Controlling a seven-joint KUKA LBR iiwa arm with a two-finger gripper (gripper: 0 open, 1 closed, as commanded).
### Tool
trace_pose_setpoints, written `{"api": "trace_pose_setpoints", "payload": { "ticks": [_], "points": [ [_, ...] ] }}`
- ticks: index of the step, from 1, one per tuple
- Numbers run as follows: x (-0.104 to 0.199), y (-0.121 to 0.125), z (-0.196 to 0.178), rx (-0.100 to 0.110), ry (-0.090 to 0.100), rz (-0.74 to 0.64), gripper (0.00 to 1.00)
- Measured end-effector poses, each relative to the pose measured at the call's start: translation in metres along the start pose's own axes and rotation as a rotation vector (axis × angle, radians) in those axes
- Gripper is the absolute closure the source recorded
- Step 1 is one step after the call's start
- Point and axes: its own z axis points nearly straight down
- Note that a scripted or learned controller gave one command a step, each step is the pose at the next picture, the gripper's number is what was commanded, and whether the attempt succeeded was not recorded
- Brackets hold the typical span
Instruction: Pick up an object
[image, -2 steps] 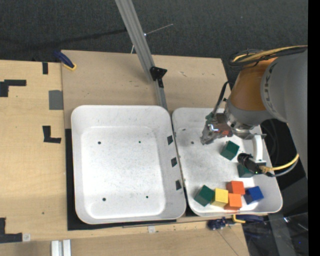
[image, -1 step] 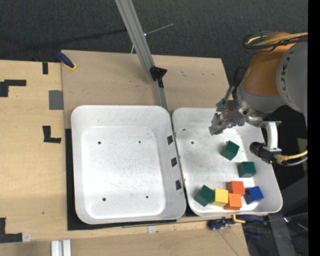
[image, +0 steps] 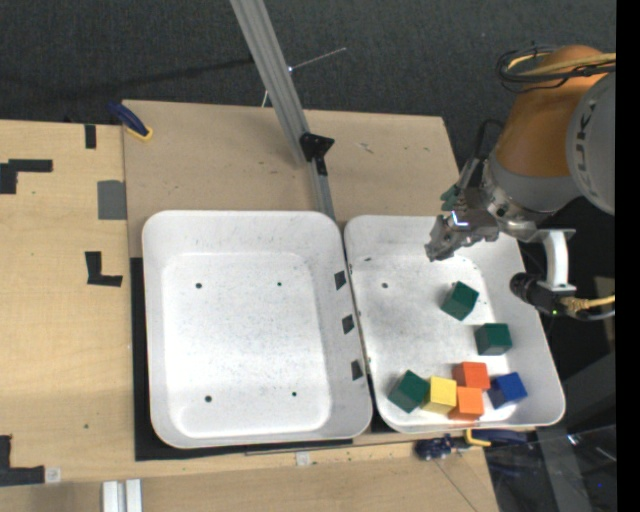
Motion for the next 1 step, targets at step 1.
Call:
{"api": "trace_pose_setpoints", "payload": {
  "ticks": [1],
  "points": [
    [0.0450, 0.0200, 0.0006, 0.003, 0.001, -0.004, 1.00]
  ]
}}
